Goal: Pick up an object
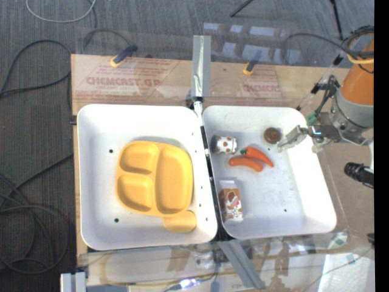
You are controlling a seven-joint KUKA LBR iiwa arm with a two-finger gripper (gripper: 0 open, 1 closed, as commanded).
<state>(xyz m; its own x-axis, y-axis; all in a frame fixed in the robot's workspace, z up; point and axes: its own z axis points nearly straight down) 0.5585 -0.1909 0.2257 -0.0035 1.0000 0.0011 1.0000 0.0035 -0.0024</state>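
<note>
The right bin [304, 215] holds a small white cup with red spots [226, 143], an orange and red carrot-like pair [251, 157], a round brown disc [272, 135] and a brown and white packet [231, 204]. My gripper [304, 139] hangs over the bin's upper right part, just right of the brown disc. It is open, with nothing between its fingers. The arm's orange band [360, 81] is at the right edge of the view.
The left bin [97, 139] carries a yellow divided tray [156, 177] and a small yellow piece [180, 222] at its front. A metal divider [198, 72] runs between the bins at the back. Cables lie on the floor to the left.
</note>
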